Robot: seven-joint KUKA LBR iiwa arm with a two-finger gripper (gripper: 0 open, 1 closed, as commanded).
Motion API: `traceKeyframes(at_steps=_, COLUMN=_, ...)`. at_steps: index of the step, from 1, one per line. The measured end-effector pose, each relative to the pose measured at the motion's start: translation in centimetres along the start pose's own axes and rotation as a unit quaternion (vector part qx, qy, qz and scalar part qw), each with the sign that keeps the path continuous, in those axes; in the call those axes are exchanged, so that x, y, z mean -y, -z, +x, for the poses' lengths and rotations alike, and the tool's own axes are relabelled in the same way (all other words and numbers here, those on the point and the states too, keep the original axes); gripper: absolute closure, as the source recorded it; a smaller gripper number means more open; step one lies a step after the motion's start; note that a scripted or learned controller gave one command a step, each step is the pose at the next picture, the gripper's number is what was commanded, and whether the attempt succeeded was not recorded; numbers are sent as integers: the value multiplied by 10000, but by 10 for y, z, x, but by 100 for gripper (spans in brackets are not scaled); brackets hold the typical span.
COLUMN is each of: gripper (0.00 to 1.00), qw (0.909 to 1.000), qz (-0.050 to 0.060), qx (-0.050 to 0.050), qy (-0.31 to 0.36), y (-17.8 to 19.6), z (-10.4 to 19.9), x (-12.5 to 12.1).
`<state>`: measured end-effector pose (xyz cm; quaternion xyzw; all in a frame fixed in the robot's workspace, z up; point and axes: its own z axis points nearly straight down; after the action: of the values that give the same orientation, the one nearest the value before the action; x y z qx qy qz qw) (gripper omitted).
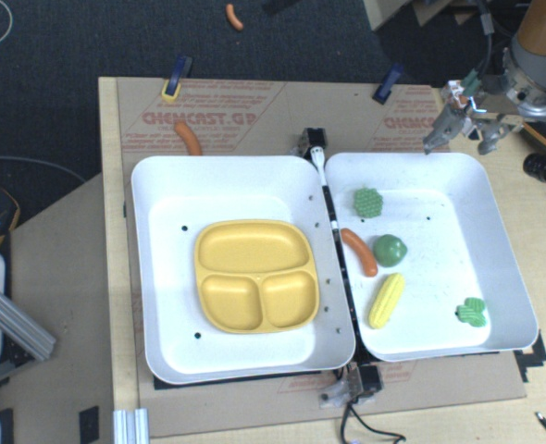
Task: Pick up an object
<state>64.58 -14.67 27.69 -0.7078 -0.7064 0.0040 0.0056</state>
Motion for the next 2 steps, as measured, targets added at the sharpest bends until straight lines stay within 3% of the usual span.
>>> traceKeyframes(at_steps=1, gripper=0, qw=10000, qz=-67, qx=11, qy=11, y=8, z=0, x=-2)
traceKeyframes(at_steps=2, gripper=0, qw=10000, qz=-40, qx=6, qy=10, y=-50, z=5, x=6)
